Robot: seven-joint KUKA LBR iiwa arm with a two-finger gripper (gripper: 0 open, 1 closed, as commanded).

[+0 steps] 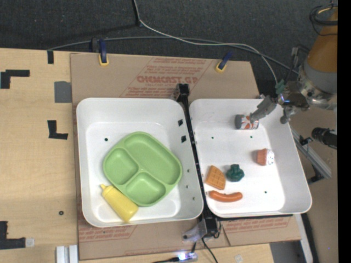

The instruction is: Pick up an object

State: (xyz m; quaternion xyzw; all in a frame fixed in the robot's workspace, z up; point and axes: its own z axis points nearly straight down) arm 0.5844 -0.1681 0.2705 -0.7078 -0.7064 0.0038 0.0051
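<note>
Hand at the back of the right bin, by a small can.

The hand [267,107] reaches in from the right and sits low over the far part of the right bin [285,163], with one finger slanting down to a small grey and red can [245,121] that lies near the back wall; whether it is spread or pinching I cannot tell, and the can is not clearly between its fingers. That can looks like the object being tried for, since the finger points straight at it. Well apart, toward the front, lie a toy waffle [215,177], a green toy [236,173], a toy sausage [225,196] and a small orange and white piece [263,156]. The left bin [90,114] holds a green divided plate [142,167] with a yellow bottle [118,203] beside its front corner.
</note>
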